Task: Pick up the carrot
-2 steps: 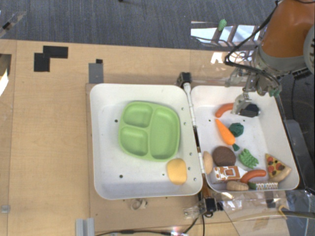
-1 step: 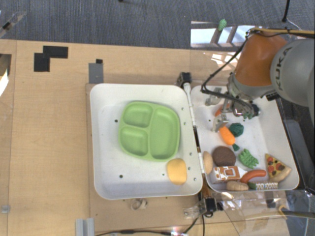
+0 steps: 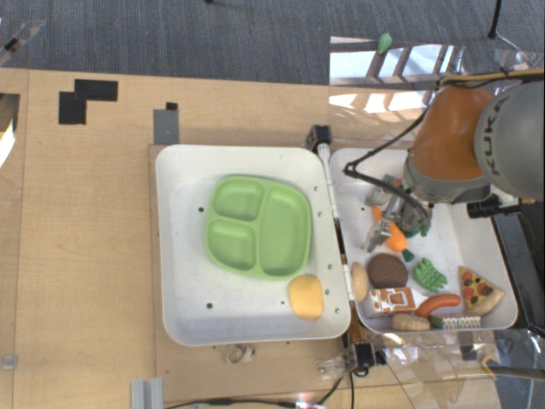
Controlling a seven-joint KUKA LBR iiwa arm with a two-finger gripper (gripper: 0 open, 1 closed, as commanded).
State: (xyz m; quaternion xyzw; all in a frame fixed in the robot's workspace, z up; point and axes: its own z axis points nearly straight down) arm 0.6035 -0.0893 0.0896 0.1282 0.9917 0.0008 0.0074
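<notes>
Carrot [image 3: 396, 241] beneath gripper [image 3: 385, 227], mid right bin [image 3: 502, 322].

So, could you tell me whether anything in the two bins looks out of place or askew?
Only mildly: a yellow lemon-like piece lies in the left bin, off the green divided plate, while the remaining toy food, including the carrot, is crowded in the right bin. Nothing looks spilled or damaged.

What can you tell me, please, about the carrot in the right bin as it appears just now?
The carrot is a small orange toy, plastic by its look, with a green tip at its lower right. It sits in the right bin, directly under the gripper, above the brown round piece. Part of it is hidden by the gripper, so a grasp cannot be confirmed.
</notes>
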